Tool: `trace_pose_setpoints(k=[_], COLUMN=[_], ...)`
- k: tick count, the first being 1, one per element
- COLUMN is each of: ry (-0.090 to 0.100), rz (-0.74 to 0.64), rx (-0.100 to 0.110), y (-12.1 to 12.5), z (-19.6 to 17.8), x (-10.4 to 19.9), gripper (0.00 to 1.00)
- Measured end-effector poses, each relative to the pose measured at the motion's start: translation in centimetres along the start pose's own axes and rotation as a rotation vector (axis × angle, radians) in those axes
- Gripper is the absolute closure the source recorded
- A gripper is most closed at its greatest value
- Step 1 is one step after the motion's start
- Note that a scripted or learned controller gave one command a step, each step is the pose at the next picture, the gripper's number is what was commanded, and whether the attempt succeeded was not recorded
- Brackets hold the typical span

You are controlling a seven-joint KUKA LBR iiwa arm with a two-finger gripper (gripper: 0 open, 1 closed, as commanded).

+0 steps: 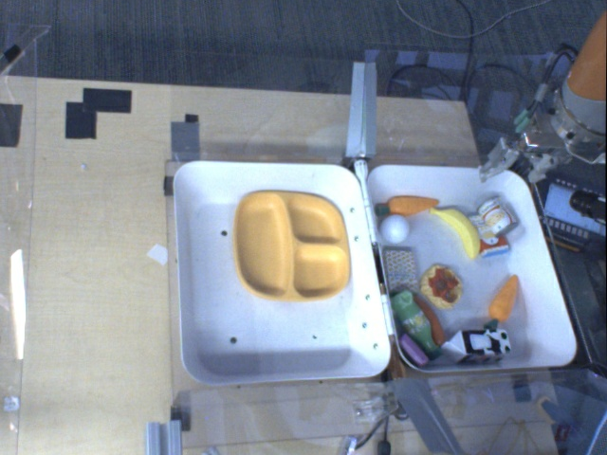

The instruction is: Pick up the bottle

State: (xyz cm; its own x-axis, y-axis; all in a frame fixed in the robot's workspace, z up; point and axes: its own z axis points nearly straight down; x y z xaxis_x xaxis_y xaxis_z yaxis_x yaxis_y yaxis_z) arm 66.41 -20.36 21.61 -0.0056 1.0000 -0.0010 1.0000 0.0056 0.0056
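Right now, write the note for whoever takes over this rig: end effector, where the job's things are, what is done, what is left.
End effector: over the top right corner of the right bin, above its rim, nothing seen between its fingers; open or shut cannot be told.
Bottle: a green bottle-like item lies at the right bin's lower left, wedged between a purple item and a red-orange one; too small to be sure it is the bottle.
Left bin: holds a yellow divided tray.
Done: nothing lifted.
Left: cross the bin to the lower left, grasp, lift.
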Motion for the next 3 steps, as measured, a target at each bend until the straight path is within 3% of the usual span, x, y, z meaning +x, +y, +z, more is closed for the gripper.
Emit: trace_pose_setpoints(k=[1, 2, 3], ry=[0.000, -0.001, -0.001], rz=[0.082, 0.002, 0.001], rx=[0.002, -0.007, -0.014], y=[-6.6, -9.3, -9.1], z=[11.4, 12.6, 11.4], x=[-0.1, 0.8, 0.9], gripper=[0.00, 0.00, 1.00])
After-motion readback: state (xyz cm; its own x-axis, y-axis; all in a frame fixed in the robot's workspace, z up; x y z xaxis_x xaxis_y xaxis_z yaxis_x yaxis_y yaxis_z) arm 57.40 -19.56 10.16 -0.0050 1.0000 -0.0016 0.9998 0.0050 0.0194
